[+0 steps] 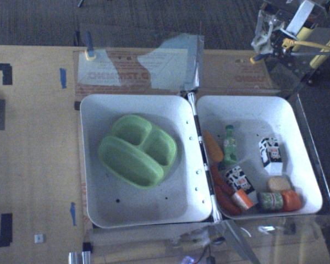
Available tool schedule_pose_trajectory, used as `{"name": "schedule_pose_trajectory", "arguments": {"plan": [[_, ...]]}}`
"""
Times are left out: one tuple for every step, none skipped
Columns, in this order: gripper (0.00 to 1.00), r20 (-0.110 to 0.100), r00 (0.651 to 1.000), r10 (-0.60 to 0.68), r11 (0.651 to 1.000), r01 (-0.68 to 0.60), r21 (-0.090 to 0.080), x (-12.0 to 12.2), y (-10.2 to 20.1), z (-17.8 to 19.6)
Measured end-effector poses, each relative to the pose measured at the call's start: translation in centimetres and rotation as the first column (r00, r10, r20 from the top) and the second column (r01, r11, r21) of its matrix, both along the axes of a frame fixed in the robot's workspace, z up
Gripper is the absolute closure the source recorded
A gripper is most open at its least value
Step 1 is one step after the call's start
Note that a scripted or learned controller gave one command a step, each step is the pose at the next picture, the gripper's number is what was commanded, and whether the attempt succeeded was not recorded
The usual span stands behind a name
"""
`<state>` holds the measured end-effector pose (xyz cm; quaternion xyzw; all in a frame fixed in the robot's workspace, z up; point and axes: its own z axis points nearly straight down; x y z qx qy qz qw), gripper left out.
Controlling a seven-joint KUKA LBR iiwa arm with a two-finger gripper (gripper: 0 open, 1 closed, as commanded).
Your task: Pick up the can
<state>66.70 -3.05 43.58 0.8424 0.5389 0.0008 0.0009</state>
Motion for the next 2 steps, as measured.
{"name": "schedule_pose_trajectory", "arguments": {"plan": [[1.00,-0.001,0.998,-0.067,0.998,0.067,0.001,0.0,6.4,-0.1],[1.00,-0.001,0.978,-0.208,0.978,0.208,0.002,0.0,11.9,-0.1]]}}
